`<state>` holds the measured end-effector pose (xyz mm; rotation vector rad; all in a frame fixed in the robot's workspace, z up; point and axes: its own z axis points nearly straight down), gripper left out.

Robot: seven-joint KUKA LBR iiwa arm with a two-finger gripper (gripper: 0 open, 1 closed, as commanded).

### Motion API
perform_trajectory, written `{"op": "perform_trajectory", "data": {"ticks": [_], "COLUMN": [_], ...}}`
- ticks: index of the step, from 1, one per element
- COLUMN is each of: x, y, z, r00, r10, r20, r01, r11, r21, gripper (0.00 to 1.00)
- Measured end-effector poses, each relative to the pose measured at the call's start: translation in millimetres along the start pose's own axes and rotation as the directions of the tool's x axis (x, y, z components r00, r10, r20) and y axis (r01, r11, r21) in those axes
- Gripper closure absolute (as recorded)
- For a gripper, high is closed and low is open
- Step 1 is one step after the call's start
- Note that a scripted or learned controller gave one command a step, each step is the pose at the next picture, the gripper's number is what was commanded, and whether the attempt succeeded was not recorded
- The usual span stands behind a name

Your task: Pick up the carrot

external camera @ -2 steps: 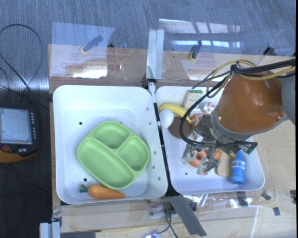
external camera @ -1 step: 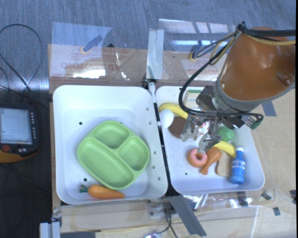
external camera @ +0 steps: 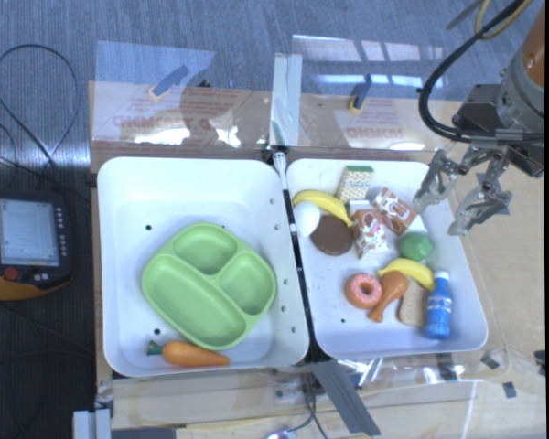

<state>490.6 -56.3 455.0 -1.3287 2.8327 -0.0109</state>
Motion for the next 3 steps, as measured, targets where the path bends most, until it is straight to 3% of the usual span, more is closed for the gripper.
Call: {"op": "perform_trajectory", "data": {"ticks": [1,2,3], "x": [0,1,37], "y": [0,-2,-34], "z": [4,199,275], "r00": [1.0,0.992,0.99], "r10": [-0.002,0.127,-0.138], "r20": [-0.003,-0.014,-0.007], "r01": [0.002,-0.128,0.137], "r11": [1.0,0.992,0.99], "r21": [-0.009,-0.019,-0.018], "gripper": [0.0,0.0,0.0]}}
